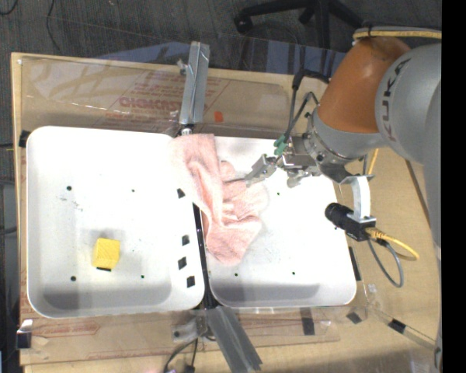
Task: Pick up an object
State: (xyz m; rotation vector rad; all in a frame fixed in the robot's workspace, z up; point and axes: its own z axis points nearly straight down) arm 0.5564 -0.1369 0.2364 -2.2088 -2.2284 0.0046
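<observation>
A pink cloth (217,208) lies crumpled along the left side of the right bin (318,278), its upper end draped over the rim between the two bins. A small yellow block (106,253) rests in the lower part of the left bin (62,169). My gripper (276,175) hangs over the upper middle of the right bin, just right of the cloth. Its fingers are spread open, and the left fingertip (252,177) is at the cloth's right edge. Nothing sits between the fingers.
The grey arm with its orange band (365,84) reaches in from the upper right. A black and yellow cable fitting (357,224) hangs over the right bin's right rim. A metal post (193,84) stands behind the bins.
</observation>
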